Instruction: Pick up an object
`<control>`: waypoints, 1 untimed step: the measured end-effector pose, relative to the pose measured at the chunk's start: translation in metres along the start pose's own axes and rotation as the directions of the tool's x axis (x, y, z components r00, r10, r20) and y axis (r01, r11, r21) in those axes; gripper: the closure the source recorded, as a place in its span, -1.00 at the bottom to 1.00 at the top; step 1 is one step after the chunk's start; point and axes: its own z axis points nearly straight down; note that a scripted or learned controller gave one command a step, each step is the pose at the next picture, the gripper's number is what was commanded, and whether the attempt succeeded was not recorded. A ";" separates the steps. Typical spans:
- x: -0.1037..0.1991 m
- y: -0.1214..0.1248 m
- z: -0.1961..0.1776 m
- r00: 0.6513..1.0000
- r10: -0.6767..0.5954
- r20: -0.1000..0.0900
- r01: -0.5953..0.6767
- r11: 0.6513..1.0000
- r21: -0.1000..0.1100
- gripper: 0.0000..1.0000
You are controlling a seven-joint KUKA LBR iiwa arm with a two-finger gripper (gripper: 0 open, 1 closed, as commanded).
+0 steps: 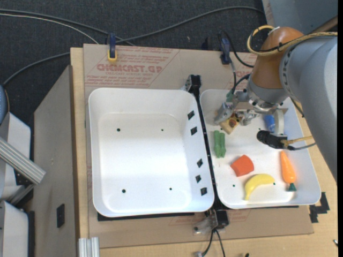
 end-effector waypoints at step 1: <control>0.000 0.001 0.000 1.000 0.000 0.000 0.000 1.000 -0.001 -1.00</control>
